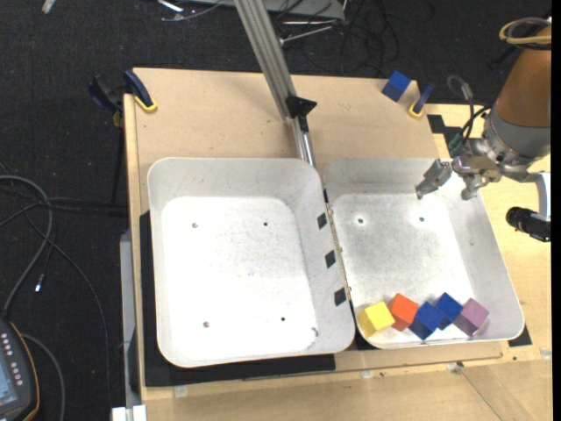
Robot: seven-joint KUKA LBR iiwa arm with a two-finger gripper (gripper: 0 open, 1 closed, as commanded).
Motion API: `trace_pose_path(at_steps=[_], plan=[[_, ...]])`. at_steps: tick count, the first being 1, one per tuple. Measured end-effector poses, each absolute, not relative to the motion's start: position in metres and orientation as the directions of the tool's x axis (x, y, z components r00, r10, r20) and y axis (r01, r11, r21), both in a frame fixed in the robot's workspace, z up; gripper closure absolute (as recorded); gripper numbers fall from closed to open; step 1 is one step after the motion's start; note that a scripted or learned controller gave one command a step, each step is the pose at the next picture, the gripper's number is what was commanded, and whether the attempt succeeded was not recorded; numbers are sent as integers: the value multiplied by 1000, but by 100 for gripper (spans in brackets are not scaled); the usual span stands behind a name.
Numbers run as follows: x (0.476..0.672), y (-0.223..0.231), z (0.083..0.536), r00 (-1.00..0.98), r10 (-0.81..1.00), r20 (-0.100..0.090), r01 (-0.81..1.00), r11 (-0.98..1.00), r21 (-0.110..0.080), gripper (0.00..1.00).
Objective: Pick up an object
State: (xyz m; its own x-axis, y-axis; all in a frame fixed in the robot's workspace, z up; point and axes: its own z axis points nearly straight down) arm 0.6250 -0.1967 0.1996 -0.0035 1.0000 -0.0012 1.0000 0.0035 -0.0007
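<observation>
In the right bin's (491, 261) near corner, 5 blocks (425, 314), end effector (451, 182) well apart, fingers spread

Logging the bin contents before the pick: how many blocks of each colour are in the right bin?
Yellow block: 1
Orange block: 1
Blue blocks: 2
Purple block: 1
Total: 5, all at the near edge of the right bin.
</observation>
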Motion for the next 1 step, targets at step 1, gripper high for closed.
trace_pose_path(at_steps=[1], plan=[[573, -156, 102, 0, 1000, 4, 1000, 0, -10, 0]])
